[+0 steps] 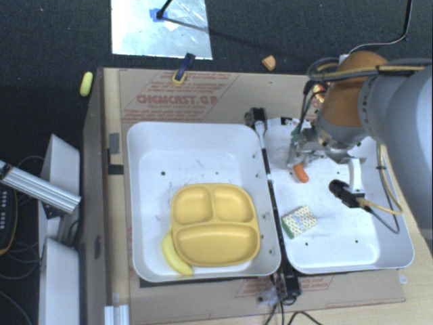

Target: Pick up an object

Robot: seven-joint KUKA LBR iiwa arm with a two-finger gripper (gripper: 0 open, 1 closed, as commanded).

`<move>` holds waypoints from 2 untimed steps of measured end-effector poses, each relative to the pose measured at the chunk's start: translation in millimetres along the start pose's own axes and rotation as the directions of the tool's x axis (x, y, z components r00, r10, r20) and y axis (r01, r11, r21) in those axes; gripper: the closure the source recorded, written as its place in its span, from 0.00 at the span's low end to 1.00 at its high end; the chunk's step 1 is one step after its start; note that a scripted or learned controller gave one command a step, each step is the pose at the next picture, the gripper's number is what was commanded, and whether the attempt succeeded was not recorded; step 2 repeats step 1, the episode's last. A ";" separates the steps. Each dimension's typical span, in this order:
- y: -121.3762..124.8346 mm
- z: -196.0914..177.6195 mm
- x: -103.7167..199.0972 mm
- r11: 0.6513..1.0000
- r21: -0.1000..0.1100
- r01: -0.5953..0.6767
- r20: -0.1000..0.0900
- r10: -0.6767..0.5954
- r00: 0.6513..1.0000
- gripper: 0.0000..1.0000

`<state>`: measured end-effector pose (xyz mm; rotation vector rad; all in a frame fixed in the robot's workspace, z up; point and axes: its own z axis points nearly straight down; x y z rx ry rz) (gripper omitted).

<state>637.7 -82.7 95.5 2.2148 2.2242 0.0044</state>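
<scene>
Claw [298, 160] above orange piece [301, 175] in right white bin [379, 249].

My gripper [300, 160] hangs low in the right bin [379, 249], just above a small orange object [301, 175]. A patterned block [299, 221] lies below this object.

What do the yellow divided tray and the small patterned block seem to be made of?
The yellow divided tray looks like moulded plastic with a smooth, slightly glossy finish: its rounded compartment ridges carry soft highlights. The small patterned block in the right bin may be a soft sponge or a wrapped block; its matte green-and-white checked surface leaves this open.
</scene>
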 end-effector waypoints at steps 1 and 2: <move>-28.6 -109.7 56.7 1.000 -0.002 0.000 -0.001 0.000 1.000 1.00; -28.6 -109.7 56.7 1.000 -0.002 0.000 -0.001 0.000 1.000 1.00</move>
